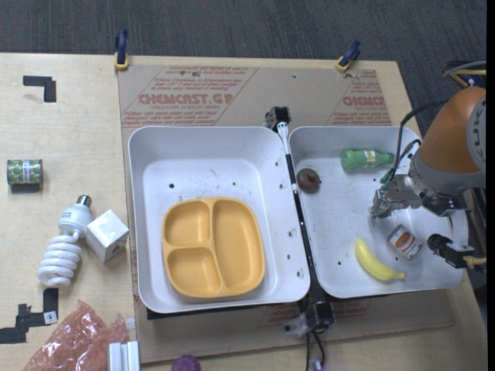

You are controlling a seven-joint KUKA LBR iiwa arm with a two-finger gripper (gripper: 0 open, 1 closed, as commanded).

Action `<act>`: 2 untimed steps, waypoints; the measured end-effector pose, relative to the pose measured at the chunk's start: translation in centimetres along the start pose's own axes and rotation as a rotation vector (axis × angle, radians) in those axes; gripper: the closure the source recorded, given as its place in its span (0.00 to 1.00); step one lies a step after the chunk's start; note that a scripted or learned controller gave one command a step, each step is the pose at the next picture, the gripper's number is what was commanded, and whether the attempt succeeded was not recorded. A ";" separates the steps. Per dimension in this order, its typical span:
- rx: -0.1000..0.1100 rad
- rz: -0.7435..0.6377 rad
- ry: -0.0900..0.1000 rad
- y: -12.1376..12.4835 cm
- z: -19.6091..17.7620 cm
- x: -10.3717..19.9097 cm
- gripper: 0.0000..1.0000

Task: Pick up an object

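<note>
Jaws (381, 207) blurred, low in right bin (332, 284), near can (404, 242).

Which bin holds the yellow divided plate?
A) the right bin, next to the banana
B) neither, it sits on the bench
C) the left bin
C: the yellow divided plate lies in the left bin, while the banana lies in the right bin.
</note>
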State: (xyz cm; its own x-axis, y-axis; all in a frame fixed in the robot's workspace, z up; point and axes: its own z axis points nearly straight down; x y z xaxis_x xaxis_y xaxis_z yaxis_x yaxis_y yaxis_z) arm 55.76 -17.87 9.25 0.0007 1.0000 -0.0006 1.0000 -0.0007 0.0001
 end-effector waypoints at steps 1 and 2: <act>-0.001 -0.003 -0.001 7.3 0.0 1.7 0.00; 0.000 0.001 0.000 -0.4 0.0 3.7 0.00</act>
State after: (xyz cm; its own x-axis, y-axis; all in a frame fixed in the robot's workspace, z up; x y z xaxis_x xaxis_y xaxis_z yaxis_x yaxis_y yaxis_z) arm 55.36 -14.17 9.24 0.0016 1.0000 -0.0005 1.0000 -0.0016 0.0003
